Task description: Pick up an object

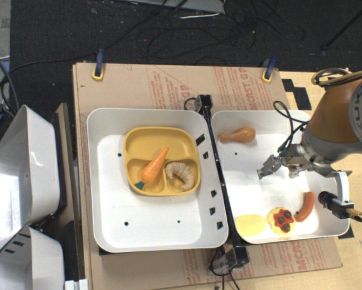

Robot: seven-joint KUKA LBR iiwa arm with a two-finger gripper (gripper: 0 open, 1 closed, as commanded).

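Across the bench (168, 80) lies a sheet of brown cardboard with red print, held by two yellow clamps at its far edge, and dark floor strewn with cables surrounds it. Two shallow white bins sit side by side on the cardboard. The left bin (108, 210) carries a yellow divided plate (135, 142) with a carrot (155, 165) pointing up and right, and a pale shrimp (181, 174) beside it. The right bin (241, 180) holds a drumstick (238, 136) lying nearly level, thick end right; a sausage (306, 206) slanting up to the right; a small pizza (281, 219); and a yellow disc (250, 225). The hand (271, 168) hovers over the right bin, its fingers spread apart, gripping nothing.
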